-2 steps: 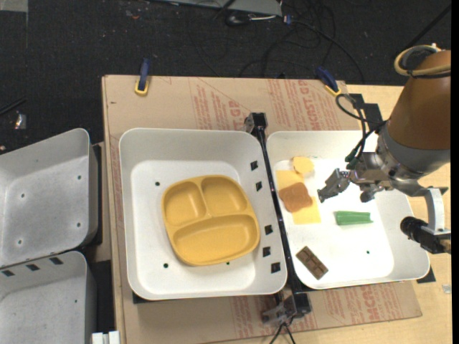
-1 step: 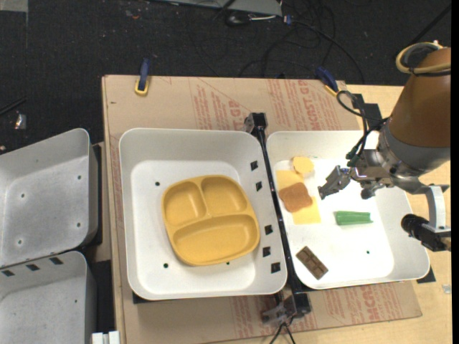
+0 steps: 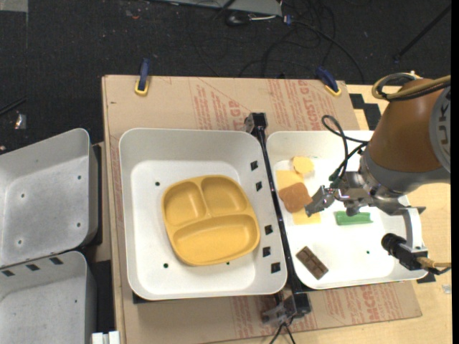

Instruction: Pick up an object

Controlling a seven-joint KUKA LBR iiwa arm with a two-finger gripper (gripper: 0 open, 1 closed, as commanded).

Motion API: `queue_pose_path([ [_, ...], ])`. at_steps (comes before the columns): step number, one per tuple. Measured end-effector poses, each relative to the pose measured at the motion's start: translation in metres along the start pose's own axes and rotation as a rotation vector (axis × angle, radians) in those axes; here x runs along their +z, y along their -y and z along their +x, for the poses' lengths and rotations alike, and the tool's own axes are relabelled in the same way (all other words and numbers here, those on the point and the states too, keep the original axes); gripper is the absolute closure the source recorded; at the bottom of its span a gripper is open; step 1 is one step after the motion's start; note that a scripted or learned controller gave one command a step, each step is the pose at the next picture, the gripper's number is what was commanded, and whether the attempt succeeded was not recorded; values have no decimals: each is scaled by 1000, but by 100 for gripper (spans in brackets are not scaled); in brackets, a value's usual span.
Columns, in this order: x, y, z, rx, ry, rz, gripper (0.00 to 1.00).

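- Two white bins sit on a cardboard-topped bench (image 3: 215,95) over dark floor; the gripper (image 3: 320,201) hangs inside the right bin (image 3: 358,267).
- Whether it is wide or narrow, I cannot tell.
- Just left of it: brown block (image 3: 293,197), yellow pieces (image 3: 303,165).
- Right of it: green block (image 3: 353,218).
- Below it: dark brown bar (image 3: 312,261), bare white floor around it.
- Far left, across the divider: yellow compartment plate (image 3: 210,219) in the left bin (image 3: 136,192).

Bulky rounded arm (image 3: 412,131) with glossy orange-brown band; grey casing at upper right; grey metal wrist below; black cables looping off its left side; small dark gripper (image 3: 319,203); black fitting lower right.
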State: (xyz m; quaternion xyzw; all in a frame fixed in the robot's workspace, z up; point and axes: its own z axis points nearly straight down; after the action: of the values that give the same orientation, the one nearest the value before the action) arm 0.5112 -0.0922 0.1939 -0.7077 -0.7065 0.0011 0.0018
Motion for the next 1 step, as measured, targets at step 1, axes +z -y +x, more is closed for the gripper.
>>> queue_pose_path([
  [1, 54, 0, -10, 1, 0, 2, 0],
])
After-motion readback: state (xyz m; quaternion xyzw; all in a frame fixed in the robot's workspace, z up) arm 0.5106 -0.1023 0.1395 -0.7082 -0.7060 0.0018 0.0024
